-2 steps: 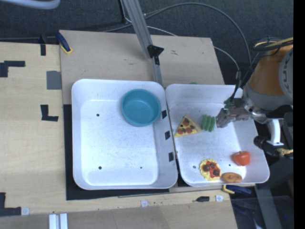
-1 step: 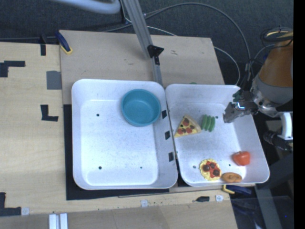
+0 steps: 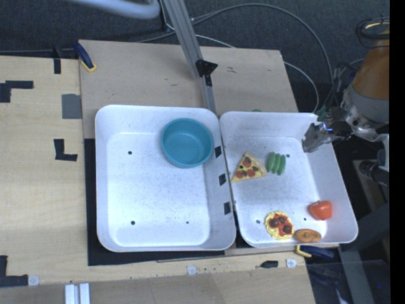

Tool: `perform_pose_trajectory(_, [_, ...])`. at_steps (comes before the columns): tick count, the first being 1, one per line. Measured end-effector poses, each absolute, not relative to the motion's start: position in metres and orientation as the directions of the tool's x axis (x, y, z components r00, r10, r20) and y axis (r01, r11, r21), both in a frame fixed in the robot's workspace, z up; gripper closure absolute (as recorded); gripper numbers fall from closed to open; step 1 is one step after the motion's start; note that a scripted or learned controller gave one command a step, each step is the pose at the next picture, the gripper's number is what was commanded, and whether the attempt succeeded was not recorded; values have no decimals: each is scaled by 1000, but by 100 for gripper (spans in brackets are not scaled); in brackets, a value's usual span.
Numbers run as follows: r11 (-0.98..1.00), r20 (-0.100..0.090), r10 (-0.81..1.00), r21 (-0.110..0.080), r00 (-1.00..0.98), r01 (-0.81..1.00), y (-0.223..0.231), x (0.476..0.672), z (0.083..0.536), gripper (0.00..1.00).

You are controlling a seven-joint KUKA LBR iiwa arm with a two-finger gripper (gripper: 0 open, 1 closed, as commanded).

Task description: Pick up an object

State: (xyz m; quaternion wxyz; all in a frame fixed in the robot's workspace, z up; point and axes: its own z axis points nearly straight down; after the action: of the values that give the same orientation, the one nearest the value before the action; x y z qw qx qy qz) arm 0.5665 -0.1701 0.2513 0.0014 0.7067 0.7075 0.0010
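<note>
Over the right bin's point(image 3: 329, 170) far-right rim hangs the gripper point(image 3: 313, 138).
Claw state: cannot tell; green toy point(image 3: 276, 163) lies near, bare floor between.

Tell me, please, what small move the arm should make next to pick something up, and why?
Probably shift the gripper leftward and down toward the green toy. The gripper sits at the right bin's upper right rim with nothing under it, and the green toy looks like the nearest item, lying apart from the pizza slice.
</note>
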Motion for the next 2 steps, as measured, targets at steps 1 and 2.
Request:
perform_pose_trajectory(1, [4,1,1000,-1,-4,1000,-119,574,238,100])
perform_pose_trajectory(2, [4,1,1000,0,-4,1000,-71,583,245,100])
